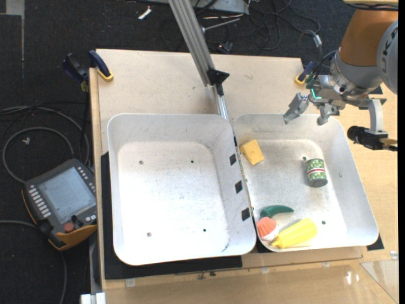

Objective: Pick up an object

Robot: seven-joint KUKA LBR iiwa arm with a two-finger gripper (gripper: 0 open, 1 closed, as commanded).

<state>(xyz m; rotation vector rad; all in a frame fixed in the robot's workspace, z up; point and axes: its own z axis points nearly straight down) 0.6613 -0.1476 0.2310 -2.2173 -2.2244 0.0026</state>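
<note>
My gripper [310, 111] hangs open above the far rim of the right bin [354, 189], its two grey fingers spread with nothing between them. Below it in that bin lie a yellow sponge-like block [252, 152] near the left wall, a small green can [315, 171] toward the right, and at the near edge a yellow oblong piece [295, 233] beside a green and red toy vegetable [271, 219]. All of these lie apart from the gripper.
The left bin [126, 144] adjoins the right one along a shared divider. A slanted metal rail [193, 33] runs across the bench behind the bins. Clamps sit at the bench's far corners. A teach pendant [60, 201] lies off the bench on the left.
</note>
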